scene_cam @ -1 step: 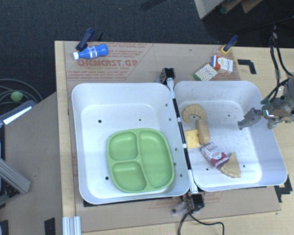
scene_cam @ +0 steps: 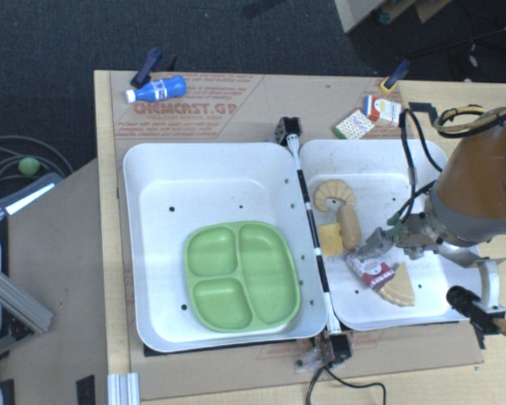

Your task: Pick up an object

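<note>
Lowest in frame, right bin (scene_cam: pixel 354 315), a tan wedge-shaped toy slice (scene_cam: pixel 398 292) touches a red-and-white crinkled packet (scene_cam: pixel 371 270); my gripper (scene_cam: pixel 378 245) hangs just above the packet, its grip state I cannot tell, so I'd descend straight and centre before closing.

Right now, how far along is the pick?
Done: the arm has reached the right bin, with the gripper low over the red-and-white packet. In hand: nothing visibly lifted; the packet, croissant and wedge lie on the bin floor. Left: grasp and lift. The green tray sits in the left bin.
</note>
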